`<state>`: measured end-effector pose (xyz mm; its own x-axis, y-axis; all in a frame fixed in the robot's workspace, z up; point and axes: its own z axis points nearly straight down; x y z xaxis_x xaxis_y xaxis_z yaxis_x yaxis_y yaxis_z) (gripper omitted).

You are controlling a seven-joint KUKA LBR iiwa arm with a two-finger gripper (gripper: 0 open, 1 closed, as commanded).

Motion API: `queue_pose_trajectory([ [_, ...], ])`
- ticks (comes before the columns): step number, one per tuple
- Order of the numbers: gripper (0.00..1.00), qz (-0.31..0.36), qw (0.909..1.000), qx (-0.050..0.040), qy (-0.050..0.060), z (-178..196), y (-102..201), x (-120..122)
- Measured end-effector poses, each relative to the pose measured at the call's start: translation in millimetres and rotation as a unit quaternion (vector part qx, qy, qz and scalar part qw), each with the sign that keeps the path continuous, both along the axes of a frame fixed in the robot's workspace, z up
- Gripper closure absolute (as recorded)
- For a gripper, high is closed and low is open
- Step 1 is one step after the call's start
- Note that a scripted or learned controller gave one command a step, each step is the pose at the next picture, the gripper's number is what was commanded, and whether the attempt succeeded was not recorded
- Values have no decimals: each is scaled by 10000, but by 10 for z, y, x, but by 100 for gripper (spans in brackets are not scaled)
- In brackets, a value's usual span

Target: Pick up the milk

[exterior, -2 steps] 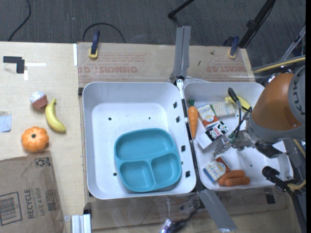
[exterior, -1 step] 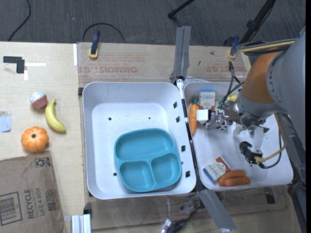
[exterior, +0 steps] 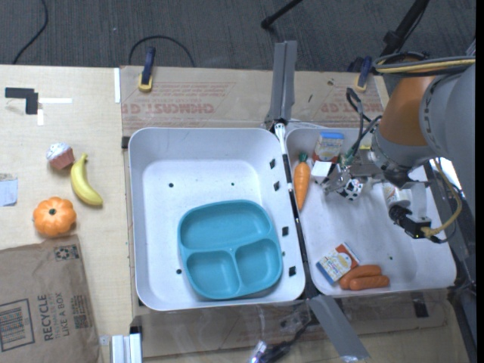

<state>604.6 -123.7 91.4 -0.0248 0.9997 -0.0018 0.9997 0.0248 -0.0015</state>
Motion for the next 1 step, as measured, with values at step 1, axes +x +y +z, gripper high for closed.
queue_pose_trajectory([
  [1, 100, 13, 10000, -9, 25, 84, -1, -13],
])
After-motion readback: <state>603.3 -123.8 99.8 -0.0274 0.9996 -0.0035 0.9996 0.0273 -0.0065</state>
